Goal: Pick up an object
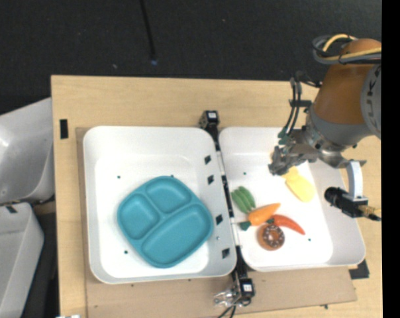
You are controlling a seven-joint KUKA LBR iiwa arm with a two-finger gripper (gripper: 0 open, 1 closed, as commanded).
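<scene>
I see gripper [284, 162] low in right bin [253, 141], touching upper end of yellow object [300, 185]. Finger state I cannot tell. Carrot [264, 212] just below-left of yellow object.

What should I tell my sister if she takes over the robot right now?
Gripper: low in the right bin, just beside the yellow piece; whether it grips anything cannot be made out.
Right bin things: yellow piece, green piece, carrot, red pepper and a round brown piece, clustered toward the divider.
Left bin: a blue tray.
Done: arm is down at the toys.
Left: nothing is visibly lifted, so the pick is not yet done. The yellow piece looks like the nearest target.
</scene>
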